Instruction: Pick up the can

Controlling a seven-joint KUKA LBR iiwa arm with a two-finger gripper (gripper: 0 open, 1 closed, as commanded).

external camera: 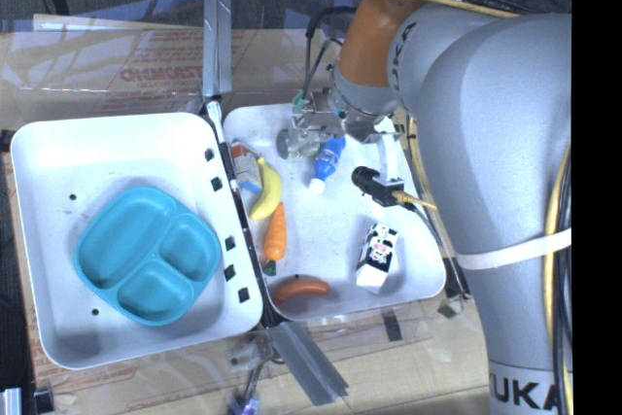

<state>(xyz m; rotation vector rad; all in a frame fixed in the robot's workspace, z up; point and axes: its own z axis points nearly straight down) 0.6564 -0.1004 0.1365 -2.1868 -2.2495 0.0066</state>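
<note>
Camera view: the gripper [299,139] hangs low over the far end of the right bin [326,233], close to the far rim. Whether its grip is spread or closed cannot be told from this slant. A small blue bottle [328,156] with a white cap lies tilted just beside the gripper on the arm's side, and I cannot tell whether the two touch.

The can [245,166] lies against the right bin's left wall, well left of the gripper and apart from it. Its near end is partly covered by the top of a banana [264,191]. A carrot [276,233] lies just past the banana's lower tip, along the same wall. A reddish sausage [299,288] rests near the front rim, and a cow-patterned milk carton [375,258] sits by the front right corner.

The middle of the bin floor between these things is bare white. A blue divided plate [146,253] fills much of the left bin [58,170].
</note>
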